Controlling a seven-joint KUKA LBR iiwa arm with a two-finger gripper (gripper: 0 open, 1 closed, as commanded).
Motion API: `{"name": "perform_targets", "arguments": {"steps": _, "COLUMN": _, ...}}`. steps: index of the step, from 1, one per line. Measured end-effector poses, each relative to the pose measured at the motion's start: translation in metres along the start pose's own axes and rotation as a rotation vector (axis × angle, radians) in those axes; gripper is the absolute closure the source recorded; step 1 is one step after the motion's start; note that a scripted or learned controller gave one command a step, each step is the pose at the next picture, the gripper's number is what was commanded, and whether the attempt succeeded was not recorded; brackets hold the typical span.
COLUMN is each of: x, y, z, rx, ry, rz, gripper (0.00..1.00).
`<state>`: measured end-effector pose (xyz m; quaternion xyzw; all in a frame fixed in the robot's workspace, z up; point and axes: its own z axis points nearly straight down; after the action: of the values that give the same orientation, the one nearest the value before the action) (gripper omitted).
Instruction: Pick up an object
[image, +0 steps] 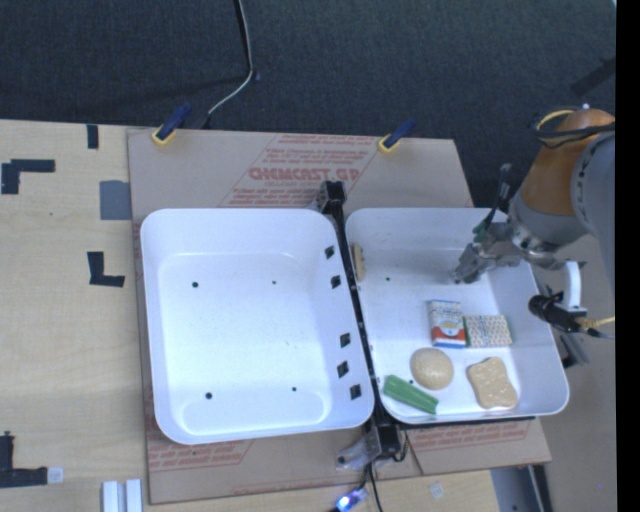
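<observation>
The right bin (400, 235) holds several small items near its front. A red and white packet (447, 323) lies beside a speckled square pad (488, 331). In front of them sit a round beige ball (432, 368), a tan biscuit-shaped piece (492, 383) and a green stick (411, 394). A small tan item (358, 262) rests against the bin's left wall. My gripper (468, 268) hangs low over the bin's bare back part, above and behind the packet, with nothing visibly between its fingers.
The left bin (170, 300) lies alongside, joined by a black clip strip (345, 300). Both bins rest on a cardboard sheet (290, 165) held by two clamps. A cable (240, 60) runs across the dark back. The arm's orange band (560, 170) stands over the right rim.
</observation>
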<state>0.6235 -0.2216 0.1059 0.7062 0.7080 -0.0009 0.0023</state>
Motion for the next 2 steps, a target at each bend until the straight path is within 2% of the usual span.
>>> {"name": "perform_targets", "arguments": {"steps": 2, "x": 0.0006, "y": 0.0006, "z": -0.0201, "rx": -0.001, "ry": 0.0, "rz": -0.001, "gripper": 1.0}}
